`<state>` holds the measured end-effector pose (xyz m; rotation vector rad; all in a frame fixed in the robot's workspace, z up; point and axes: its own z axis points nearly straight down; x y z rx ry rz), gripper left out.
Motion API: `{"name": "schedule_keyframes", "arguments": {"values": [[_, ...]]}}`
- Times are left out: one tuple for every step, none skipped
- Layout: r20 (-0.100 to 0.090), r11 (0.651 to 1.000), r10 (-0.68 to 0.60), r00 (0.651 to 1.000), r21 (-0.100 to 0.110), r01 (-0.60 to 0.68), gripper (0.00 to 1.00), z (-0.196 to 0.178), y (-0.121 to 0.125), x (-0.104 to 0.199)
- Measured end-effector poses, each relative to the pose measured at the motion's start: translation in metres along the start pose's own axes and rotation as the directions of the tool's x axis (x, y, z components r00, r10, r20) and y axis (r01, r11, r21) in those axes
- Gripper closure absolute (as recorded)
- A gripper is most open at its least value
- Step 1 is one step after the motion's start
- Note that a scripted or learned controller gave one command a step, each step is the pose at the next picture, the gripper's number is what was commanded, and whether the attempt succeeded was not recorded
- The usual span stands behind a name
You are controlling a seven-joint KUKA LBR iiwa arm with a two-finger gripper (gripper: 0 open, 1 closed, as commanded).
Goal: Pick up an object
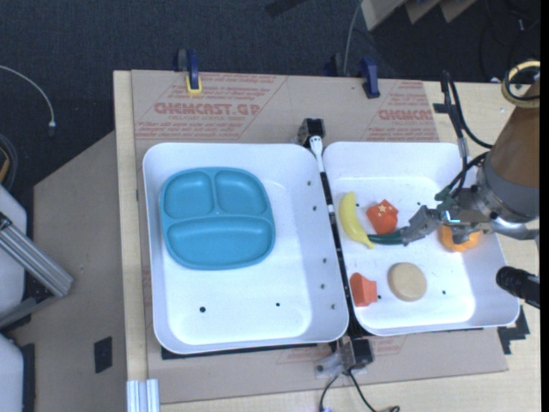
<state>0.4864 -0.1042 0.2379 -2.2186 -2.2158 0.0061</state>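
In the right bin (390,168), the gripper (418,228) is seen low beside a red strawberry toy (383,216) and banana (352,220); nothing is visibly held, and finger spacing cannot be told. The strawberry should be centred before closing.

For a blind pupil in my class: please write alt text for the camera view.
A grey robot arm reaches in from the right, its gripper low in the right bin among a banana, strawberry, orange, tan round and orange-red piece. The left bin holds a blue divided plate.
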Motion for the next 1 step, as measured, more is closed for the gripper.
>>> {"name": "schedule_keyframes", "arguments": {"values": [[-0.001, 1.000, -0.001, 1.000, 0.001, 0.001, 0.00, 0.0609, 0.0037, 0.0066]]}}
